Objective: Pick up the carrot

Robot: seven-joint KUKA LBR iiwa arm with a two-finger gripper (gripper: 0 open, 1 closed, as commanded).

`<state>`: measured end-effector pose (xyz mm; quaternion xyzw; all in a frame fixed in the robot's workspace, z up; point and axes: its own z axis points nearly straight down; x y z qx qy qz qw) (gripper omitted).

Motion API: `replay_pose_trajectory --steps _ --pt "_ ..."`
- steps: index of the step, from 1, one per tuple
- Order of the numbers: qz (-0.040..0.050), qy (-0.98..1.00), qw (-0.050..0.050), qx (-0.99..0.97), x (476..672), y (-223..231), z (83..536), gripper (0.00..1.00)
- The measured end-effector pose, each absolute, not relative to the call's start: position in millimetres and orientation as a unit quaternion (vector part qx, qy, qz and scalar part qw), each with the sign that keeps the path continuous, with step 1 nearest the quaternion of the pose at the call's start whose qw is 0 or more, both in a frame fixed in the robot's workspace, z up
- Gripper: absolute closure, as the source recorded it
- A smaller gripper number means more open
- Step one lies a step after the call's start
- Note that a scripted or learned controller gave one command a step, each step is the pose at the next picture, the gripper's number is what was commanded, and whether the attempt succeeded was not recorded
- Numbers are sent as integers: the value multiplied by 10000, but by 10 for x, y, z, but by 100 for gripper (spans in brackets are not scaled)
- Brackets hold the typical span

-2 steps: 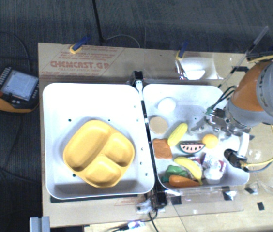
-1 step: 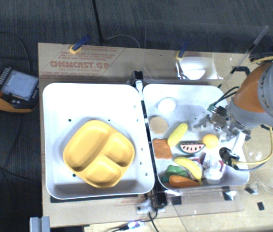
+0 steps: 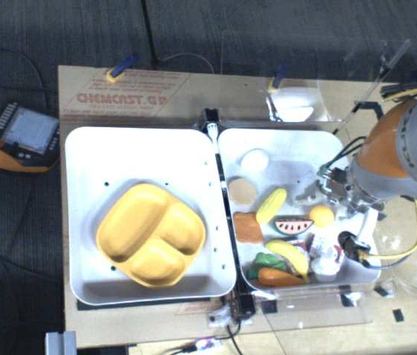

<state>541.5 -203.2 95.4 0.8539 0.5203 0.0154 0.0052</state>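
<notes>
While lying ungrasped at the right bin's point(image 3: 297, 135) near edge, orange plastic carrot point(image 3: 279, 277) not yet lifted; grey gripper point(image 3: 334, 191) at the right, grip state unclear.

carrot point(image 3: 279, 277) lies at the right bin's point(image 3: 294, 137) near edge, beside a banana point(image 3: 290, 255).

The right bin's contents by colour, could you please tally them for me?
Yellow: 3, a corn cob, a banana, a round lemon
Orange: 2, a carrot, a flat slab
White: 1, a disc
Tan: 1, a cookie
Red: 1, a watermelon slice
Total: 8
</notes>
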Motion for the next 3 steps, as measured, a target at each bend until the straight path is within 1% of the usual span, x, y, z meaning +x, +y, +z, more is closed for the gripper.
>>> replay_pose_trajectory --steps 1,2,3 --pt "113 4812 -38 8765 5512 -2058 958 0" --pt "100 4261 -62 9046 5590 -2060 956 0" --pt "102 4459 67 8950 5330 -1938 932 0"
